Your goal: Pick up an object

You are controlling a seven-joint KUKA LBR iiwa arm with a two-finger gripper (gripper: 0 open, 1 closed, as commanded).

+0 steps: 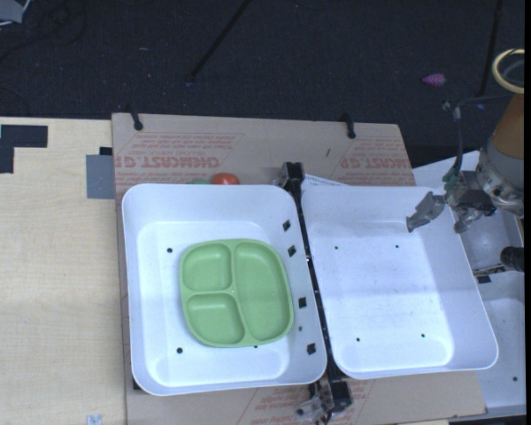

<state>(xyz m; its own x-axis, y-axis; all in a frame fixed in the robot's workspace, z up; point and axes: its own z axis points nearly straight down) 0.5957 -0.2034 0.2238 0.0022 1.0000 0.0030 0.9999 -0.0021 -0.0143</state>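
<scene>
We take the green plate (236,292) as our landmark: it lies flat in the left bin (150,228), three compartments facing up, and it looks like the obvious thing to pick. The right bin (460,317) sits just beside it across the divider. Well to the plate's right, over that bin's far right rim, our claw (442,211) hangs with its fingers spread apart and nothing between them, so no grasp has started. We judge it is parked high and clear before reaching across. A small red-orange object (225,180) rests on the desk (44,282) behind the plate's bin.
</scene>
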